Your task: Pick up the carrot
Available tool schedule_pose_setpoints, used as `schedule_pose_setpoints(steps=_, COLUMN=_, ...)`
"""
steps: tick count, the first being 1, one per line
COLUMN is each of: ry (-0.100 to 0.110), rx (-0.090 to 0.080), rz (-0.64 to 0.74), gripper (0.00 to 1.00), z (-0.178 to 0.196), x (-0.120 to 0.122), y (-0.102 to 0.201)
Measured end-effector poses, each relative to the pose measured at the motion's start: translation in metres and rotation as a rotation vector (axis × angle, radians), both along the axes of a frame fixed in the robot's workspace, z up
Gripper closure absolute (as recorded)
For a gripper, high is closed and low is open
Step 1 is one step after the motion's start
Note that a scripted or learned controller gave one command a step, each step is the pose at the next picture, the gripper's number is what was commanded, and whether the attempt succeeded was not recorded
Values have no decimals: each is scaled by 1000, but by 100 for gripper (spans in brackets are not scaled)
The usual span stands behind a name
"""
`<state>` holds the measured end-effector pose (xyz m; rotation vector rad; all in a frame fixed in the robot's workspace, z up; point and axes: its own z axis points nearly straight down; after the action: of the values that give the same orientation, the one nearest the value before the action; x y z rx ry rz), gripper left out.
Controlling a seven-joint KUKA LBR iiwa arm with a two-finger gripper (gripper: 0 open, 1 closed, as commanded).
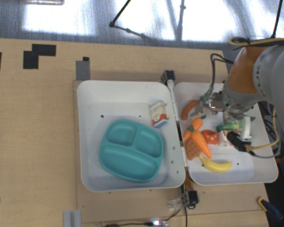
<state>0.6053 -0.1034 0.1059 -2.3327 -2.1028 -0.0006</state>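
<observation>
The carrot (202,144) is orange with a green top and lies slanted in the right bin (262,171), near that bin's left wall. Its tip points toward the banana (216,164). My gripper (209,103) hangs over the upper middle of the right bin, above and a little right of the carrot and apart from it. It sits close to an orange-red sausage (189,109). The grey arm with its orange band (244,72) covers the bin's upper right part.
Around the carrot lie a small orange piece (197,124), a red piece (211,136), a brown waffle-like piece (193,150) and a green item (229,125). The left bin (87,126) holds a teal divided plate (131,149) and a small carton (158,113).
</observation>
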Motion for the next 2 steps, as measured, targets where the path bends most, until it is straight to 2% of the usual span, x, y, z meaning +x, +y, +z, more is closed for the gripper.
schedule_pose_setpoints(steps=1, ry=-2, rx=-1, rz=33, gripper=0, z=-20, x=7, y=20)
schedule_pose_setpoints(steps=2, ry=-8, rx=0, rz=34, gripper=100, z=-8, x=9, y=21)
